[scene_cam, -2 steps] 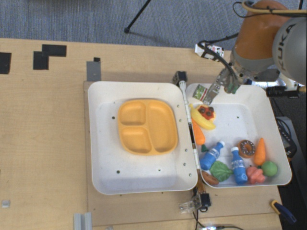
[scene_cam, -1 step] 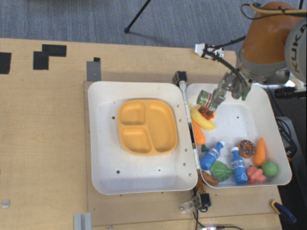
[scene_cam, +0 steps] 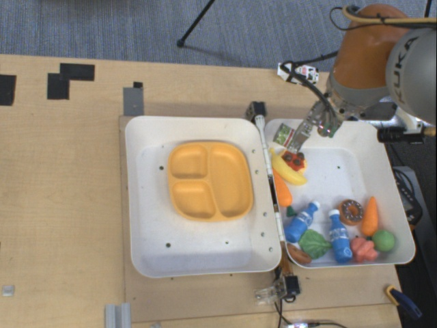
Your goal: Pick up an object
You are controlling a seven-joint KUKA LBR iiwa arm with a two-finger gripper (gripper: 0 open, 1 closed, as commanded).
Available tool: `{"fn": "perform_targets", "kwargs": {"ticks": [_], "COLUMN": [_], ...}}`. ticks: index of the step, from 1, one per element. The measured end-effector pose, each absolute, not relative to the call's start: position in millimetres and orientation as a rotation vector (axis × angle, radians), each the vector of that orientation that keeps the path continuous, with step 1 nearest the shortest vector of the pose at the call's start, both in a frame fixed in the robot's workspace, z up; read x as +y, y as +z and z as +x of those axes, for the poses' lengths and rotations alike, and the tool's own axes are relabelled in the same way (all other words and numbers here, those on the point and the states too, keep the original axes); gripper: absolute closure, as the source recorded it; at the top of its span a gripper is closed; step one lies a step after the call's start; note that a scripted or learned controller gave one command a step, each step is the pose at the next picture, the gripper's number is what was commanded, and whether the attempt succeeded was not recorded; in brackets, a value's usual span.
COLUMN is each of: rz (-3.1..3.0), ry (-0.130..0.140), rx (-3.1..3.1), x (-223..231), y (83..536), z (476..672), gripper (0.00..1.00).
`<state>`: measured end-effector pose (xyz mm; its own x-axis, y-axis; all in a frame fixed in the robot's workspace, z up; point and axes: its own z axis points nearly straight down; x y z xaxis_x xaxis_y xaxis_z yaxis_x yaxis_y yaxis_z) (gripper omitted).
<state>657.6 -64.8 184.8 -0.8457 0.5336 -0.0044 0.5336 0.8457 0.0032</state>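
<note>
Progress looks early: we see the gripper [scene_cam: 295, 142] low in the right bin [scene_cam: 355, 157], just above the banana [scene_cam: 289, 171], which rests against that bin's left wall. We cannot tell whether anything is gripped, so lifting, we judge, remains.

Grey arm [scene_cam: 410, 67], orange band, black cables

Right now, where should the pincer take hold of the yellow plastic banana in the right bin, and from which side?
Grip the yellow plastic banana across its thick middle, coming straight down from above. It lies flat along the right white bin's left wall, so the fingers should probably close across its narrow width, clear of the small red toy at its upper end.
</note>
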Motion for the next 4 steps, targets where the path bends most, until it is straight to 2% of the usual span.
{"fn": "perform_targets", "kwargs": {"ticks": [1,2,3,4], "rz": [0.871,0.763,0.337,0.757], "ry": [0.003,0.002,0.001,0.001], "rx": [3.014,3.041,3.118,3.046], "x": [-68.2,-54.0,-68.6,-85.5], "y": [185.1,211.3,218.9,178.6], "z": [651.7,644.2,631.6,622.8], "gripper": [1.0,1.0,1.0,1.0]}}
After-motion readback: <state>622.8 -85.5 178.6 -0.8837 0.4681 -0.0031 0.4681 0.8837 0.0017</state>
